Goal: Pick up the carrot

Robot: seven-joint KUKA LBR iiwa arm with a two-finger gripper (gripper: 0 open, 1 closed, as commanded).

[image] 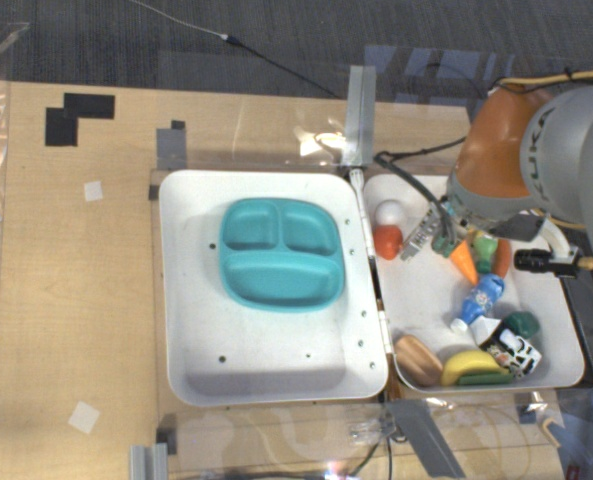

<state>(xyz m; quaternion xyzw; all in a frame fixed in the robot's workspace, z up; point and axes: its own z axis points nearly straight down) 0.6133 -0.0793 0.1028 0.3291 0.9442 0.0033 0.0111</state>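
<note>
over the right bin [561, 373], claw [423, 238] near carrot [464, 261]; grip state unclear.

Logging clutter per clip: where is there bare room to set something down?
Left bin: bare floor all round the teal plate, widest along the near wall. Right bin: crowded; gripper, carrot, bottle, banana.

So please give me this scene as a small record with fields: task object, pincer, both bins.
task object: carrot, orange, in the right bin
pincer: pincer low over the right bin, just left of the carrot
left bin: left bin holds a teal divided plate
right bin, other items: banana, blue bottle, red-and-white object
</note>
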